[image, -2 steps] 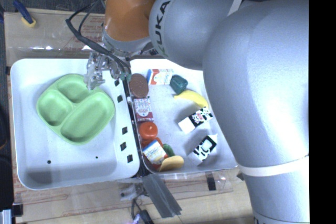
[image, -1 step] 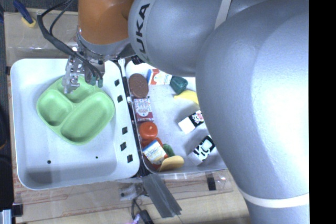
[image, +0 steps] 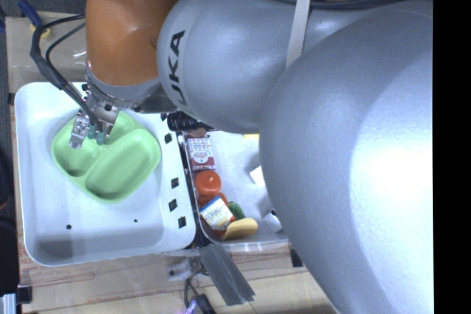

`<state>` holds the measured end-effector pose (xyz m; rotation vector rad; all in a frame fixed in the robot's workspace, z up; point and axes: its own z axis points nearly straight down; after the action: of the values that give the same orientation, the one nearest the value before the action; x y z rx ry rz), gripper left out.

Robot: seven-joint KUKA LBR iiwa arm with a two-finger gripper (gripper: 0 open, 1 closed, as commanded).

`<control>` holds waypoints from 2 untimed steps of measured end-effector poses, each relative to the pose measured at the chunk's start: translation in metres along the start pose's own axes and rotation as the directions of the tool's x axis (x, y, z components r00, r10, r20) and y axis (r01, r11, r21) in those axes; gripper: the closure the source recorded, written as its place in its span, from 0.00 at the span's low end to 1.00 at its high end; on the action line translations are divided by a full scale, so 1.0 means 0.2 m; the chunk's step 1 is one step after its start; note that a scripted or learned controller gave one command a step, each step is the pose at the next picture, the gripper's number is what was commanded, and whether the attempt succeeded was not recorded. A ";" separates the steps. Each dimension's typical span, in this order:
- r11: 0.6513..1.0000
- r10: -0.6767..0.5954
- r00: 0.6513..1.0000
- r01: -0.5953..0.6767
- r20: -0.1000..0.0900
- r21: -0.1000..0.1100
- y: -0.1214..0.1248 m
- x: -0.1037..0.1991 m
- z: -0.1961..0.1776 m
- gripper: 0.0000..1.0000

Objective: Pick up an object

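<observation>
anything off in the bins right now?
Nothing spilled or broken. The green two-compartment dish sits askew in the left bin, with the gripper over its upper compartment. The small items are crowded against the right bin's left wall.

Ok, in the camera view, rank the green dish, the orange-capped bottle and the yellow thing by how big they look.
1. green dish, clearly the largest
2. orange-capped bottle
3. yellow thing, smallest, though the arm may be hiding part of it
</observation>
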<state>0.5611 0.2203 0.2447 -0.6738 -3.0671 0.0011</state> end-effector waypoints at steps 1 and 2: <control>0.919 0.394 0.919 -0.394 0.002 0.000 0.05 -0.15 0.12 1.00; 0.981 0.194 0.981 -0.194 0.001 0.001 -0.42 0.01 0.09 1.00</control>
<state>0.5240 0.1451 0.2258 -0.9699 -2.9871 0.0033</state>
